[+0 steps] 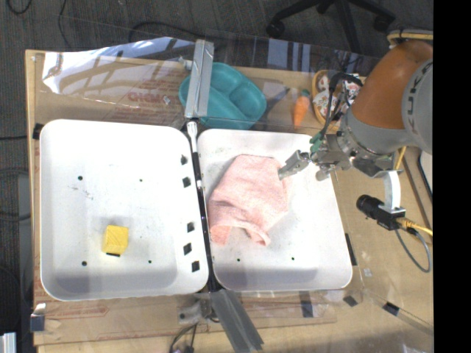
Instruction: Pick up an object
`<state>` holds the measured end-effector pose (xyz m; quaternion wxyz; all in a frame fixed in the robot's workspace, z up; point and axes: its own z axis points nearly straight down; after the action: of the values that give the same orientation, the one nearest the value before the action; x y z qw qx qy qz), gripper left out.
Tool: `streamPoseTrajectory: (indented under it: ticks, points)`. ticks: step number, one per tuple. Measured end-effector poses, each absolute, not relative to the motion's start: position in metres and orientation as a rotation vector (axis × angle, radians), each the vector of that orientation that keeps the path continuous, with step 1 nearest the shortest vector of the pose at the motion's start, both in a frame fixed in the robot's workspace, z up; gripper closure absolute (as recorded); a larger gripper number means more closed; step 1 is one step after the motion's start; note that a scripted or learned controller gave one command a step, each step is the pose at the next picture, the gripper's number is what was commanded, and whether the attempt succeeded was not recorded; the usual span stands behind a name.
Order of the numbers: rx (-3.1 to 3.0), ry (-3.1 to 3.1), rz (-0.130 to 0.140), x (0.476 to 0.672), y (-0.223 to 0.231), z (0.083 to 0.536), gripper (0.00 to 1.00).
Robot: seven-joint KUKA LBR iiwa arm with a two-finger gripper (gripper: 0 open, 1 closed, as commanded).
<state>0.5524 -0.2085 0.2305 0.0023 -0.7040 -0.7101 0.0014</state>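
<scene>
Claw [305, 165] open beside pink cloth [246, 197]

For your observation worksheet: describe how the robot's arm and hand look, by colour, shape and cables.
The arm is rounded, grey metal with a broad orange band. Thin dark cables run along its wrist. The hand is small, grey metal with two slim fingers.

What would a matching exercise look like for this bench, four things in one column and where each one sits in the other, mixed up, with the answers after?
Things
1. pink cloth
2. yellow block
3. teal dish
4. gripper

Places
A. on the bench behind the bins
B. in the left bin
C. over the right bin's far right part, at the cloth's edge
D. lying crumpled in the right bin

Pairs: 1-D, 2-B, 3-A, 4-C
</scene>
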Motion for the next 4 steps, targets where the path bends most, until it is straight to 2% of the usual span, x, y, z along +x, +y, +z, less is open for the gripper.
streamPoseTrajectory:
  ticks: [1,2,3,4]
  points:
    - [-2.381,-2.048,0.001,0.525,-0.211,0.310,0.00]
    - [-2.268,-2.163,0.006,0.510,-0.184,0.106,0.00]
    - [-2.263,-2.168,0.008,0.510,-0.185,0.116,1.00]
    - [-1.825,-2.557,0.001,0.487,-0.190,0.212,1.00]
